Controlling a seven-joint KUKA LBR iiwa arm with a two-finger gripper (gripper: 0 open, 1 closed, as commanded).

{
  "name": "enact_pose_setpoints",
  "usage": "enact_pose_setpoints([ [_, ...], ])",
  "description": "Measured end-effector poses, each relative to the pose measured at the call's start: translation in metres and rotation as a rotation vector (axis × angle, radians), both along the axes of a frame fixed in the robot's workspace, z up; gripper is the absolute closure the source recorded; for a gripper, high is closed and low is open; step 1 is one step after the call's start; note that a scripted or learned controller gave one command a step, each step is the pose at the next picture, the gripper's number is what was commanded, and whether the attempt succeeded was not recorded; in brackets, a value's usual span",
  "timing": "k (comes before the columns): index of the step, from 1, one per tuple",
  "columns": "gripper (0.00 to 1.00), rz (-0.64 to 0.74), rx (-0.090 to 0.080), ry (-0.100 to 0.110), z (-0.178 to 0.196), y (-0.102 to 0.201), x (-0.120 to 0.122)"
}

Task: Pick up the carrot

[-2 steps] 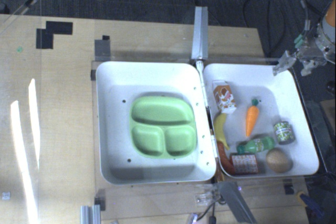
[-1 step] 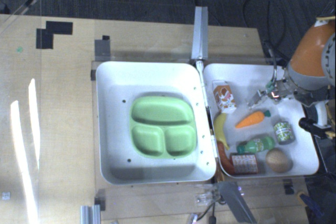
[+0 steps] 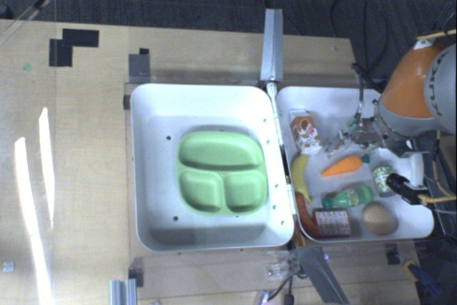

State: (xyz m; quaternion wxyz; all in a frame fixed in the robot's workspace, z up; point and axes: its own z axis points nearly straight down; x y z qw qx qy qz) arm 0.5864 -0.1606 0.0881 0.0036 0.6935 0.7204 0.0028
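You see the carrot (image 3: pixel 342 166) lying in the right bin (image 3: pixel 325 100), about in its middle, with the thick end toward the left bin (image 3: pixel 150 175). The gripper (image 3: pixel 360 126) hangs just above and behind the carrot, near the bin's far wall; you cannot tell its state from here. Around the carrot you find a carton (image 3: pixel 305 132), a banana (image 3: pixel 299 176), a green bottle (image 3: pixel 348 197) and a brown egg (image 3: pixel 379 218). The left bin holds a green tray (image 3: pixel 221 171)
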Motion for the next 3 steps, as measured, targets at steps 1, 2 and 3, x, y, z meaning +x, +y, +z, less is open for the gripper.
enact_pose_setpoints([
  [1,0.0,-0.045,0.0,-0.002,0.001,0.015,-0.044],
  [2,0.0,-0.097,-0.001,-0.006,0.001,0.033,-0.078],
  [3,1.0,-0.093,0.001,-0.011,0.012,0.035,-0.075],
])
